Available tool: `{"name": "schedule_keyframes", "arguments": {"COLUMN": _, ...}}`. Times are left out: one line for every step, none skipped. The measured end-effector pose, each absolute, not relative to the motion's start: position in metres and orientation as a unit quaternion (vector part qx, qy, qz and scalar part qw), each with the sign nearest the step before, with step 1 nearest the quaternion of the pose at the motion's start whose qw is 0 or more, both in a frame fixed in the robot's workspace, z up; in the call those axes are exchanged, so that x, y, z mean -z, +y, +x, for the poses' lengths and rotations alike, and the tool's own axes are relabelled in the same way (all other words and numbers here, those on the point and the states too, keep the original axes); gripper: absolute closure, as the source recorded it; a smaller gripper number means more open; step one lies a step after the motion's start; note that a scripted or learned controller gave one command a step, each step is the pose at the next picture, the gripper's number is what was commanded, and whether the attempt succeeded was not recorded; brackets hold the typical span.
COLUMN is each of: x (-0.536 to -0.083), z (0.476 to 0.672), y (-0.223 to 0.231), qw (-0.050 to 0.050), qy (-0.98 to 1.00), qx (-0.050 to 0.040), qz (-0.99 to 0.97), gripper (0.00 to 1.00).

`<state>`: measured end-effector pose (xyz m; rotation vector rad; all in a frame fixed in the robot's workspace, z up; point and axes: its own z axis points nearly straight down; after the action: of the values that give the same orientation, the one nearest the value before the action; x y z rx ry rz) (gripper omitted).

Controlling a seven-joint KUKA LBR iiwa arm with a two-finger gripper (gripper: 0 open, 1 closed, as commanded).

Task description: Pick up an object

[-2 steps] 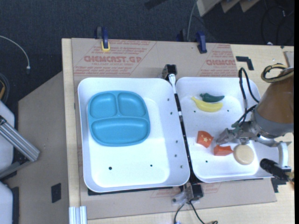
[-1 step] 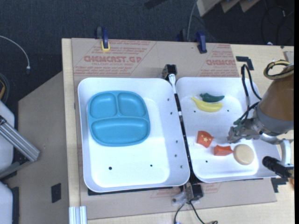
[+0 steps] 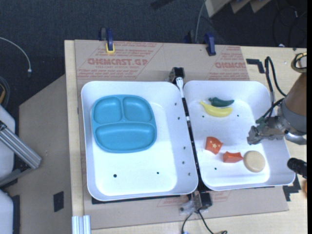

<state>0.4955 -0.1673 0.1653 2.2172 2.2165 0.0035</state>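
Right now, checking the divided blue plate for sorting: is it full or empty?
Empty: the blue plate shows bare compartments.

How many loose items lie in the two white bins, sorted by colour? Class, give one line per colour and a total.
Blue: 1, the divided plate in the left bin
Yellow: 1, the banana in the right bin
Dark green: 1, the item touching the banana
Orange-red: 2, the block and the flat piece
Cream: 1, the round piece
Total: 6
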Motion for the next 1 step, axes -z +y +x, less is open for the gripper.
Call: {"name": "schedule_keyframes", "arguments": {"x": -0.2143, "z": 0.5023, "y": -0.1595, "qw": 0.003, "qy": 0.708, "qx": -0.0014, "qz": 0.706, "gripper": 1.00}}
